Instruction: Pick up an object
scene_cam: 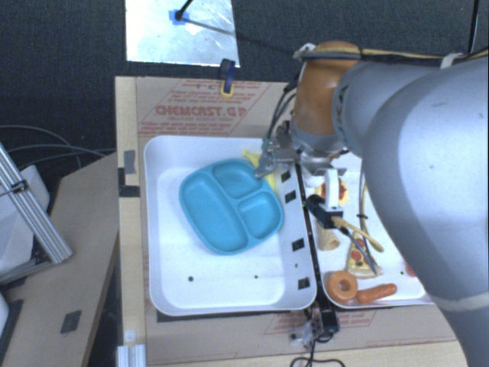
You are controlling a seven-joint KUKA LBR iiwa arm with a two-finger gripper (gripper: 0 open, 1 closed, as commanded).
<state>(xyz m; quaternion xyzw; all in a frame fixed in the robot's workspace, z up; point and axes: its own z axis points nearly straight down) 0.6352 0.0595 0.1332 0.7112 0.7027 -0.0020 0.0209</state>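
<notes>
Blue divided tray (229,212), flat on the floor of the left bin (221,285), nearer its far wall than its near one. Starting nearest, at the front rim of the right bin (393,272): a doughnut (341,285), with an orange carrot-like piece (376,291) just beside it on the right. Just beyond those, a pizza slice (359,260). Back across to the tray: turned slantwise to the bin walls, one corner toward the camera. Close to square, so hard to call, but long axis apparently running far-left to near-right. Large compartment along the left side, two small ones along the right, facing the wall between the bins. And right at the tray's far-right rim, by the farther small compartment, the gripper (267,163), down low. Touching or just clear of the rim, cannot tell. How wide the pincer stands, cannot tell either, and no hold on anything to be made out. Just behind, a yellow scrap (250,157) peeking past the tray's far edge. Farther still, cardboard with red lettering (199,109), then a shiny foil sheet (179,21).
</notes>
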